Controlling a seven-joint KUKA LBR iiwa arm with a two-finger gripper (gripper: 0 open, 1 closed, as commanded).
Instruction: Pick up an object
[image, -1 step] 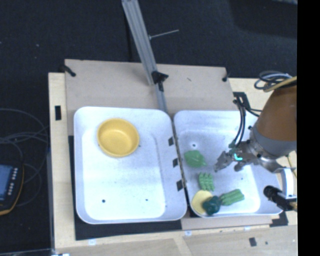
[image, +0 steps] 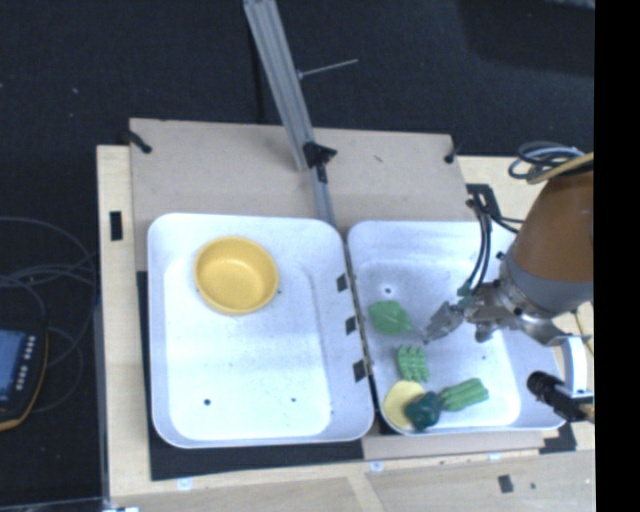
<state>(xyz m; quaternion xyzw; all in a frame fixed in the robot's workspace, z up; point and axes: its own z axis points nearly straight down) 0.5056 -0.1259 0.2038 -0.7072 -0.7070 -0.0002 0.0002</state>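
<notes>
While gripper (image: 445, 322) hovers over right bin (image: 420, 245) | finger state unclear | green toys (image: 389, 318) below | no legible writing

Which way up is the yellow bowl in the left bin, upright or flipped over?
Upright. The yellow bowl shows its open hollow and rim to the overhead camera, sitting on the floor of the left bin. Nothing is visible inside it.

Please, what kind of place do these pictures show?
Probably a robotics lab test bench, not a home. Two shallow white plastic bins sit side by side on a pale wooden board, holding a round yellow bowl and small green toys, with the grey-and-orange arm's gripper above them.
</notes>
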